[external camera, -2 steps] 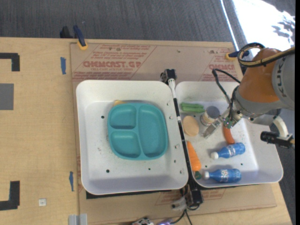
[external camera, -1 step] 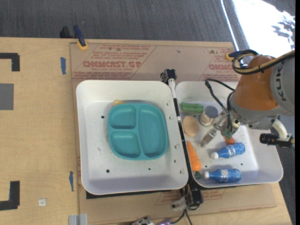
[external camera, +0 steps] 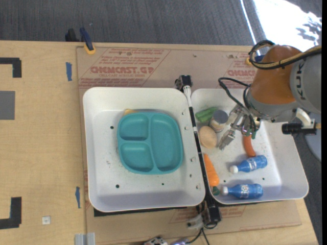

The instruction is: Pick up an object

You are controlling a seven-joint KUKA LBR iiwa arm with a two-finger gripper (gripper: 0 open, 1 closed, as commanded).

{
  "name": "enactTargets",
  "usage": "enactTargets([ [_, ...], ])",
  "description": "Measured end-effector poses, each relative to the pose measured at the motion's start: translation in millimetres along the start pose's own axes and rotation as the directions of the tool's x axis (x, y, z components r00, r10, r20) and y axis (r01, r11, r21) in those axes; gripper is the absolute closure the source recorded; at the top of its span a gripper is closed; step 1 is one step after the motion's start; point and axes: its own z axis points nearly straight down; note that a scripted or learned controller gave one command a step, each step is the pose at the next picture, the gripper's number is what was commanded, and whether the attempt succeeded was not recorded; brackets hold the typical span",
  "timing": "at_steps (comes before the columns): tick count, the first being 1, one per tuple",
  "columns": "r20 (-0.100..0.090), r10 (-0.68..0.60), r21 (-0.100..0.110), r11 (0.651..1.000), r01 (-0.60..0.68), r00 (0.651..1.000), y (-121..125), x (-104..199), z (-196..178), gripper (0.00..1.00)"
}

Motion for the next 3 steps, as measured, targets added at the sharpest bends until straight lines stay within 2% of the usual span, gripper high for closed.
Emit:
enactTargets([
  [1, -0.002, -0.201, 0.0, 0.98, 0.201, 0.98, -39, 22, -1, 0.0],
  [2, 0.0, -0.387, -0.001, 0.922, 0.387, 0.922, -22, -25, 0, 0.0],
  [3, -0.003, -0.391, -0.002, 0.92, 0.391, 0.92, -47, 39, -1, 0.0],
])
